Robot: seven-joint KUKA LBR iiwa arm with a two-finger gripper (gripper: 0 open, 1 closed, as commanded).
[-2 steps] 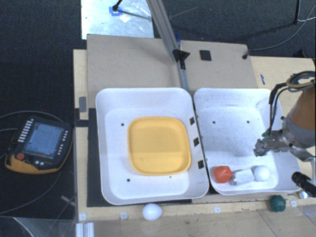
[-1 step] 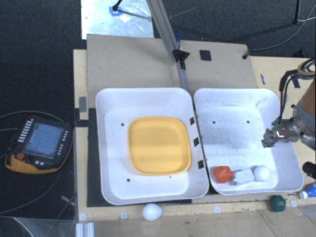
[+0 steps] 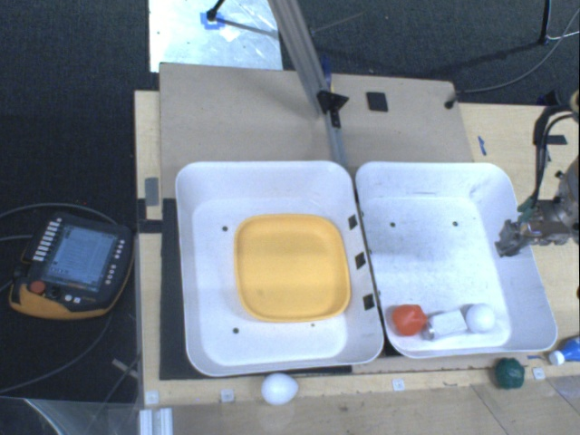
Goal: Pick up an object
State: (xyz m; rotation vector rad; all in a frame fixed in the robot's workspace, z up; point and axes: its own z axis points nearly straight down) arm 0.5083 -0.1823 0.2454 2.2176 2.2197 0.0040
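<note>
On the bench (image 3: 236, 120) we look down at two shallow white bins side by side. The left bin (image 3: 204, 243) holds a square yellow plate (image 3: 293, 266), lying flat near its middle. The right bin (image 3: 435, 243) holds three small things bunched along its near edge: an orange-red lump (image 3: 407, 319), a small white piece (image 3: 445, 323) touching it, and a white ball (image 3: 480, 316) just beside that.

From the right, we see the arm's wrist reach in, with the gripper (image 3: 509, 240) over the right bin's right rim, well apart from the three things. It is too small and blurred for us to tell how it is set or whether it has anything.

Outside the bins, a white egg (image 3: 279, 388) lies on the bench's near edge below the left bin, and a dark green ball (image 3: 508, 372) sits near the right bin's corner. A handheld control pad (image 3: 71, 264) rests on the dark floor to the left.
</note>
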